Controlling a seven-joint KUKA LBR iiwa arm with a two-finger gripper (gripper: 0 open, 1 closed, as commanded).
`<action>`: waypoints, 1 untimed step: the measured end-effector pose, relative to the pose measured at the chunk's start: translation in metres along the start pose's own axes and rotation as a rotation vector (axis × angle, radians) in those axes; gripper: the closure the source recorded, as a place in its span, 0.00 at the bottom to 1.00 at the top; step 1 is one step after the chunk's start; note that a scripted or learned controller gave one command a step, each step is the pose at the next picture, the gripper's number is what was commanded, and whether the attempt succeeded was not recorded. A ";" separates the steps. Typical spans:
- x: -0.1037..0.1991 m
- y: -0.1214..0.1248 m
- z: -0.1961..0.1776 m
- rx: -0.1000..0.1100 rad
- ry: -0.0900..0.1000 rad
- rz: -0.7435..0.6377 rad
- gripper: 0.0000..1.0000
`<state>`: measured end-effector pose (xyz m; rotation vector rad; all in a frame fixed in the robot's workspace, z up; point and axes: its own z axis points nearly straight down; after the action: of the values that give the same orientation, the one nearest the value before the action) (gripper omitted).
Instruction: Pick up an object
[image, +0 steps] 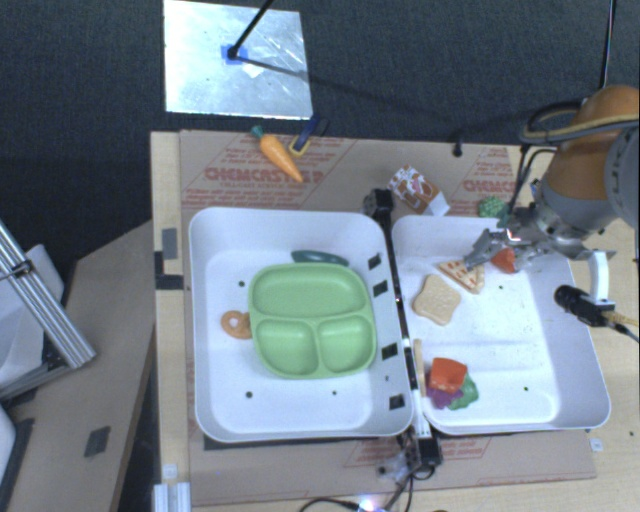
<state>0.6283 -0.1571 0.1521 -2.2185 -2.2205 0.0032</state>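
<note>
The hand (497, 247) hangs low over the far end of the right bin (575, 385); whether it is spread or pressed together, I cannot tell. A red piece (505, 261) lies just beside its tips, a pizza slice (461, 274) just left of it.

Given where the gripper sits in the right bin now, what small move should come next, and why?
Probably a short straight descent onto the red piece. The gripper sits low at the far end of the right bin, right by that piece and just beyond the waffle slice, and nothing shows between its fingers. I can't tell how wide they stand, so check the opening first.
</note>
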 end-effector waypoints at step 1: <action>0.007 0.008 0.054 0.000 0.001 -0.004 0.00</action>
<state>0.6357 -0.1505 0.0978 -2.2143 -2.2242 0.0025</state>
